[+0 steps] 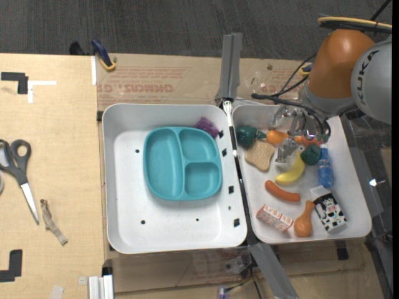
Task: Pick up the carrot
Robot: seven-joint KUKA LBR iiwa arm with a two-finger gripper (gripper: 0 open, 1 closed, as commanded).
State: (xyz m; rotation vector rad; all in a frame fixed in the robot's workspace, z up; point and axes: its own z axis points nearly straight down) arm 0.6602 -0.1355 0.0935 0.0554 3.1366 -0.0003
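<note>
Bins sit side by side on the bench, the left bin (118, 229) holding a teal divided plate (183, 164) with three compartments, and a small purple item (207, 126) lying just beyond the plate's far edge against the bin wall. The right bin (355, 185) is crowded. At its far end lies a dark green item (246, 134), with the carrot (276, 137) just to its right, an orange piece partly covered by the arm's wrist hardware. Nearer the camera come a slice of bread (260, 156), a yellow banana (292, 171) and a blue bottle (325, 170) along the right wall. Below those lie a red sausage (282, 191), a pink wrapped snack (274, 218), an orange-brown gourd-shaped piece (304, 220) and a black-and-white carton (329, 212) (cow-patterned, by the look of it). The gripper (288, 148) hangs low over the far part of the right bin, its metal tip close above the bread and banana and just beside the carrot; whether it is spread wide, narrow or clamped on anything cannot be made out from this slant. Scissors (19, 173) lie on the wooden bench well to the left of the bins.
</note>
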